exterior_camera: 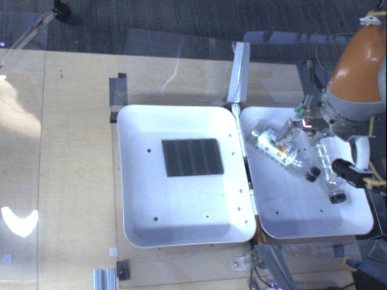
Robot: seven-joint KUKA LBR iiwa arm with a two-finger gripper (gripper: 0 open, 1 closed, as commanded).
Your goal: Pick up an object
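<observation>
Arm (357, 71) hides gripper (307, 124), grip state unclear, over right bin (302, 222) w/ blurry bottle (276, 148).

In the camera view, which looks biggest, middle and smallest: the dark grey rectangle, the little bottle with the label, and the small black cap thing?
Largest to smallest, as they look:
1. dark grey rectangle in the left bin
2. labelled bottle in the right bin
3. small black cap beside it

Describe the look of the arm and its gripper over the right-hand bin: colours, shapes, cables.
The arm ends in a rounded orange shell above a grey collar at the wrist. Thin dark cables run down beside it on its left side. Below, the gripper is a small cluster of grey and metallic parts with a pale, shiny spot; its details are too blurred to make out.
</observation>
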